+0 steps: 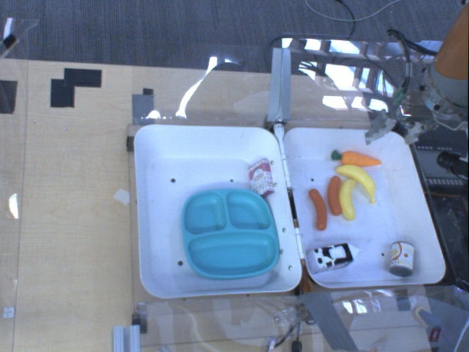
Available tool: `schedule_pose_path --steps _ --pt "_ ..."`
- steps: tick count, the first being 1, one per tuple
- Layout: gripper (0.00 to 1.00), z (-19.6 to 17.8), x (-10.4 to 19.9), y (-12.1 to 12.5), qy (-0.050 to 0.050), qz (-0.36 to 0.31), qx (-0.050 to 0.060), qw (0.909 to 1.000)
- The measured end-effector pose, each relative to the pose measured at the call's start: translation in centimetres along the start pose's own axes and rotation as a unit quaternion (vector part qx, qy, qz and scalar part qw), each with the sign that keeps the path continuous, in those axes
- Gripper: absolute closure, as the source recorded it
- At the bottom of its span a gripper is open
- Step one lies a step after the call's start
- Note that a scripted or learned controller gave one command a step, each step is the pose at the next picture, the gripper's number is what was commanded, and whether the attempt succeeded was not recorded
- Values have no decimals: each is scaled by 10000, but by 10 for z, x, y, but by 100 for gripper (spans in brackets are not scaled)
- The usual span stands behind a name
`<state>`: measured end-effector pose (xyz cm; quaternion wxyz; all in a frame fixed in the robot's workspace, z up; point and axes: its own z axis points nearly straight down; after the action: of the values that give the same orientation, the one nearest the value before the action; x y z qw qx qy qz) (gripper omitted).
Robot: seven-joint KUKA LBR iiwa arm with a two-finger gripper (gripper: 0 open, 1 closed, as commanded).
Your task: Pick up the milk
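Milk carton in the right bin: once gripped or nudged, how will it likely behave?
The milk lies on its side by the bin's near wall, so it probably slides rather than rolls. It looks small and boxy, likely light and fairly stiff. Flat faces should suit a pinch.

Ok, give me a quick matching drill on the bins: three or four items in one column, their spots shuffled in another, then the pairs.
Items:
1. milk
2. carrot
3. blue plate
4. cup

Spots:
A. left bin
B. right bin, near right corner
C. right bin, near left corner
D. right bin, far side, above the bananas

Pairs: 1-C, 2-D, 3-A, 4-B
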<state>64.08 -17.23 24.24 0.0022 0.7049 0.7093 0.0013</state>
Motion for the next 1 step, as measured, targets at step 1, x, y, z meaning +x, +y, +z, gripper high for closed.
schedule_pose_path --steps 1 --pt "100 -12 1 2 -9 -35 -32 10000"
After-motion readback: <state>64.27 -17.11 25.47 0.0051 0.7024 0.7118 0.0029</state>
